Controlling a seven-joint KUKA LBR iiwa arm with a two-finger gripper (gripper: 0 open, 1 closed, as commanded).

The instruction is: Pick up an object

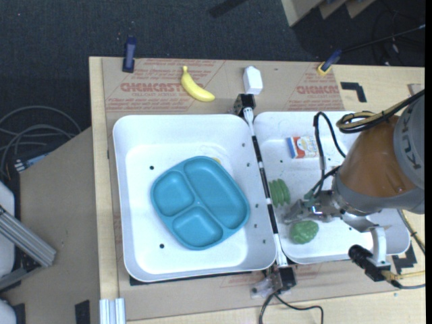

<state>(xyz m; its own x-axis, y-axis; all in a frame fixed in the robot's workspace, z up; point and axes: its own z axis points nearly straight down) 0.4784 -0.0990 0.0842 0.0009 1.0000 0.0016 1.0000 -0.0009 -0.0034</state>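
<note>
My tool (302,212) hangs low in the right bin (337,248), lower right of the frame, its grip state unclear to me, just above a green lumpy object (304,231), another green piece (279,192) nearby.

arm (378,174) cut off at right edge, right bin (297,130) far side hidden beneath it, small carton (302,146) label too small to read
</note>
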